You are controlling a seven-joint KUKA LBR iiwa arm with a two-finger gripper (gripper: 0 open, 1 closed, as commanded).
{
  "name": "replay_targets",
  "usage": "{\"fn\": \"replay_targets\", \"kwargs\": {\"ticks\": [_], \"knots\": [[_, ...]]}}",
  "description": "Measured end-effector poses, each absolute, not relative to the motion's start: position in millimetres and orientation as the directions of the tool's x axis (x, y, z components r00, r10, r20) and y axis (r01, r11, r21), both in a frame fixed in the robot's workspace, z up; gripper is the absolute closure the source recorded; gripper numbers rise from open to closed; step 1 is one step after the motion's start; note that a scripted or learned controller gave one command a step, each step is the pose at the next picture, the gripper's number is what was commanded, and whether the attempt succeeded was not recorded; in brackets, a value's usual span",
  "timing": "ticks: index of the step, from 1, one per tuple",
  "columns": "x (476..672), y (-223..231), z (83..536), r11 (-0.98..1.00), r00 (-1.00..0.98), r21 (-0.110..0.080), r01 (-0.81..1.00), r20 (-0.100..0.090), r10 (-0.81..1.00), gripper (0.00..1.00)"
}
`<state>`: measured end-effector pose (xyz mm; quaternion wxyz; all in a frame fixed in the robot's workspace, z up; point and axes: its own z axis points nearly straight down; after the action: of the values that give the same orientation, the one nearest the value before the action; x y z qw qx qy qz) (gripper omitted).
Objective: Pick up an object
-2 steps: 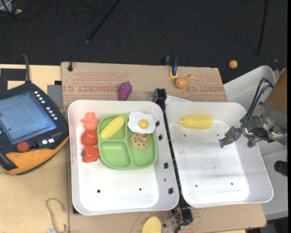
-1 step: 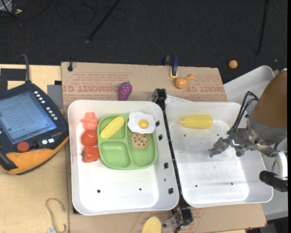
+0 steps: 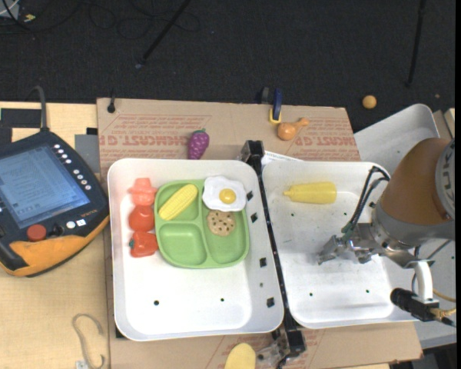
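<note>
A yellow corn cob lies near the back of the right bin. My gripper hangs low over that bin's floor, in front of the cob and to its right, well apart from it. Its fingers stand open with nothing between them. In the left bin sits a green divided tray holding a second corn cob and a cookie. A fried egg rests on the tray's back edge. Red toy pieces lie to the left of the tray.
A teach pendant lies left of the bins. On the cardboard behind them are purple grapes, an orange toy and a blue clamp. A yellow object sits at the front edge.
</note>
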<state>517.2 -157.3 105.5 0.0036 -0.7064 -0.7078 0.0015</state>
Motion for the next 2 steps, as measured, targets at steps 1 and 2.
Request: {"fn": "replay_targets", "kwargs": {"ticks": [1,2], "knots": [[517.2,-155,86,0.0,0.0,-0.004,1.0,0.002,1.0,0.0],[517.4,-157,98,-0.006,0.006,-0.002,1.0,0.002,1.0,1.0]]}}
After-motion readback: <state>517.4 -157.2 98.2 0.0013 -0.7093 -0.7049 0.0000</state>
